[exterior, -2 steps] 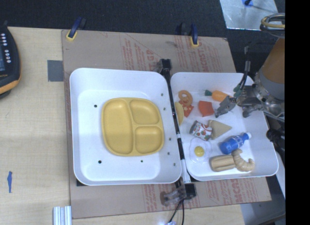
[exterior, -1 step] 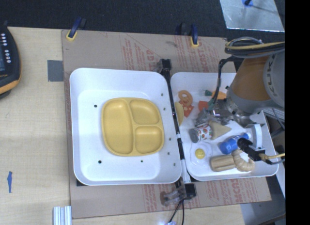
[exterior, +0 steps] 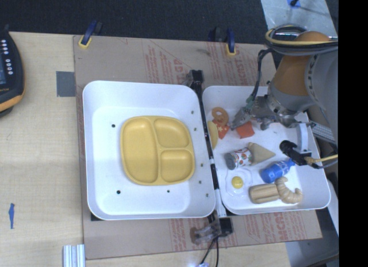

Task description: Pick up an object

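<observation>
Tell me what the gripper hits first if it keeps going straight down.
Probably the small red block, which sits right under the gripper in the right white bin; depth is unclear from this slanted view.

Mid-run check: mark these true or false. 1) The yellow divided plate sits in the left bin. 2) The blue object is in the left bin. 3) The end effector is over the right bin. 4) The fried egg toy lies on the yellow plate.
1) True: the yellow divided plate lies in the left bin.
2) False: the blue object is in the right bin.
3) True: the end effector is above the right bin, near the red block.
4) False: the fried egg toy lies in the right bin.
</observation>
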Controlling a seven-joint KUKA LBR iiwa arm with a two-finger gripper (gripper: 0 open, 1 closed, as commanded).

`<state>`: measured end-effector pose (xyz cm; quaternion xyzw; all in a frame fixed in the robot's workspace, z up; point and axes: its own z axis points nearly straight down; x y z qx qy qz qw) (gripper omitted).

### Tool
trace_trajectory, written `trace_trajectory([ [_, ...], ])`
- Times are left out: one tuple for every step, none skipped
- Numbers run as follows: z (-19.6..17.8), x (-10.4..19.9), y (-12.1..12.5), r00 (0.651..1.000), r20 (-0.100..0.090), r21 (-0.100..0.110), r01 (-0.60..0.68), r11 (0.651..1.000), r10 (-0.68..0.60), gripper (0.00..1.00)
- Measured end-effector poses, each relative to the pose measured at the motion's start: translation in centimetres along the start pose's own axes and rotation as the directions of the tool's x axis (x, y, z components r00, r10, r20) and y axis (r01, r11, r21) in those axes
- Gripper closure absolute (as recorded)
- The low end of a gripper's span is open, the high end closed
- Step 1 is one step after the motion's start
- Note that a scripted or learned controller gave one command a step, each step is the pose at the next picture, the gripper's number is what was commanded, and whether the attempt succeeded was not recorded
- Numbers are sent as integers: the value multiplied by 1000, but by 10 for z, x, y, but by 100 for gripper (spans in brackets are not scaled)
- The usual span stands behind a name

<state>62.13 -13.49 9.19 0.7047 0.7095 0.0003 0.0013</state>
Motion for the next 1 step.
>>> trace_trajectory([
  [-11, 0, -2, 1000, -1, 6, 1, 1000, -1, 100],
])
